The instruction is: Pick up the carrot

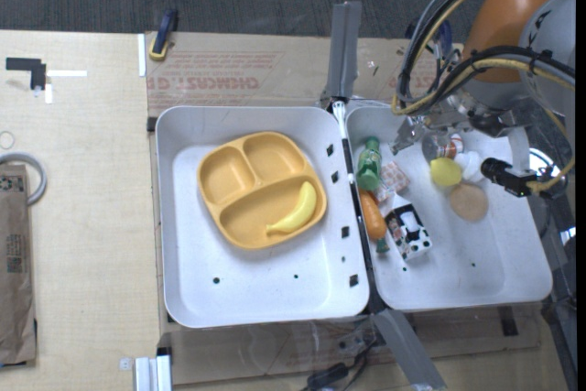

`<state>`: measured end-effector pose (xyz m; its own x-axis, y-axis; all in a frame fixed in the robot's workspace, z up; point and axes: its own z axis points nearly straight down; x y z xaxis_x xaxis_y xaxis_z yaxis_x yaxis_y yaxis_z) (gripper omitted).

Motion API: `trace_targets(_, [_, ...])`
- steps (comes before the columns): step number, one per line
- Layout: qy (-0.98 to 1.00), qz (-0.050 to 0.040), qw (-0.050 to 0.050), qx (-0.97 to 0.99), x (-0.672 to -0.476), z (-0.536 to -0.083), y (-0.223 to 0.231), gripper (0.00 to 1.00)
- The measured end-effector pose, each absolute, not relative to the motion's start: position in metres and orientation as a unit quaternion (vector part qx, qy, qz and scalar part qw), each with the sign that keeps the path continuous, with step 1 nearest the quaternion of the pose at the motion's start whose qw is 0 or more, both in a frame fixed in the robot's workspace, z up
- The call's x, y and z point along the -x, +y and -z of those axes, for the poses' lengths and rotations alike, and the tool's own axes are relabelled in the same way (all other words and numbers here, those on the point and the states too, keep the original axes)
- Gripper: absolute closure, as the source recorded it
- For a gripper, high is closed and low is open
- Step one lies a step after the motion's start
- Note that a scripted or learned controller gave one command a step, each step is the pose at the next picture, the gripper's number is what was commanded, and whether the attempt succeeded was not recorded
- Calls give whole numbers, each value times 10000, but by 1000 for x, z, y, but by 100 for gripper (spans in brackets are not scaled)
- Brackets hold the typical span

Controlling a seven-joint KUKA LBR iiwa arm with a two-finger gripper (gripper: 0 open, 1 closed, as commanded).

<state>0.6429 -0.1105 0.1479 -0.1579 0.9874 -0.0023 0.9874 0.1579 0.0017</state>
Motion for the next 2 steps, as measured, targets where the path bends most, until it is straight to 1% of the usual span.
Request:
trace_targets(1, [7291,7,0,-6844,-564,-91,-147,0])
trace_targets(2, [7920,4,-4,-6106,-487,-140,-184,0])
